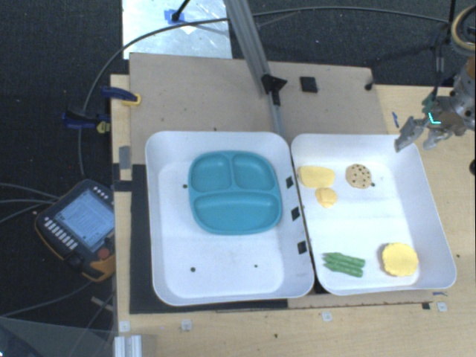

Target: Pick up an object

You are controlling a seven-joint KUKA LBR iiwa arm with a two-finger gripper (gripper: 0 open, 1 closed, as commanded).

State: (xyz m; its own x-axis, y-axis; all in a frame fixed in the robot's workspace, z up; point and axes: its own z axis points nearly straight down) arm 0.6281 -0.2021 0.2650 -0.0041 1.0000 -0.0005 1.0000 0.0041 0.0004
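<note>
The gripper [419, 133] hovered spread and empty at the upper right of the frame, so the approach was not begun, and next it needed to descend to the nearby cookie [358, 175] in the right bin [372, 222].

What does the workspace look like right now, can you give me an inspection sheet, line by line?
Surface: bench bearing left bin and right bin.
Job's things: in right bin, cookie, two yellow pieces, green beans, yellow round.
Clutter: blue divided plate in left bin.
Grippers: end effector above right bin's far right corner, holding nothing.
Cables: grey cable across floor.
Surroundings: teach pendant left; clamps.
</note>
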